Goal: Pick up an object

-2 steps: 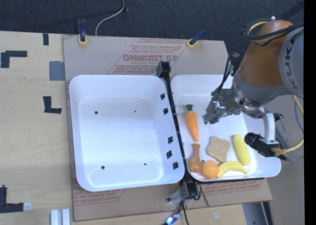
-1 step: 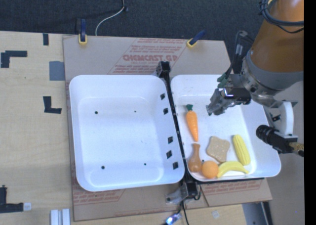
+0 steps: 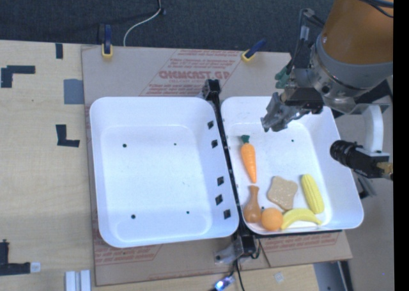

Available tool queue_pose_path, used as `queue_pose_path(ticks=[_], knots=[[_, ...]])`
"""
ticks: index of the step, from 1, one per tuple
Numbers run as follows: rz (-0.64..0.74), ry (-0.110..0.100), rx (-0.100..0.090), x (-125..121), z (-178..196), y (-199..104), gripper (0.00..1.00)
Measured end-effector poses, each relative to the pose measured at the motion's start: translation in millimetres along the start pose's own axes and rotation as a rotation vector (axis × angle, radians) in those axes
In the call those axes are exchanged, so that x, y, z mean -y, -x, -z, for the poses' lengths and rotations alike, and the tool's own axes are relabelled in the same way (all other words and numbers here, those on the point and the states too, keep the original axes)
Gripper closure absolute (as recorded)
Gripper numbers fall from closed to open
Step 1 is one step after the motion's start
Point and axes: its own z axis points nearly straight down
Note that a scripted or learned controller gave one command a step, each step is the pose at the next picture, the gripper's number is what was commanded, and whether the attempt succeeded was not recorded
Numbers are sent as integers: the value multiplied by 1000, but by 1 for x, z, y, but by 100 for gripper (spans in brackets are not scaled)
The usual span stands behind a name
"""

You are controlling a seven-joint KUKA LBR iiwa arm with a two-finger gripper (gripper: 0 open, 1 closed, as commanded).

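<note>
The right bin (image 3: 332, 155) holds an orange carrot (image 3: 248, 160) near its left wall, pointing toward the front. At the front lie a tan bread slice (image 3: 282, 192), a yellow corn cob (image 3: 312, 193), a yellow banana (image 3: 300, 219), an orange fruit (image 3: 271, 219) and a brown gourd-shaped bottle (image 3: 253, 205). My gripper (image 3: 276, 120) hangs above the back of this bin, behind and to the right of the carrot's green top. Nothing shows between its dark fingers.
The left bin (image 3: 102, 155) sits beside the right one, with a black divider strip (image 3: 218, 149) between them. Both rest on a cardboard sheet (image 3: 185, 72) held by clamps. A black camera mount (image 3: 354, 155) sticks out at the right bin's right rim.
</note>
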Motion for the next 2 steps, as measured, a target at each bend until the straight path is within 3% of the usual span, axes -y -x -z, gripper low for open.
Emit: queue_pose_path(ticks=[1,2], knots=[[0,2,-1,-1,77,-47,100],[-3,-4,0,-1,109,-73,100]])
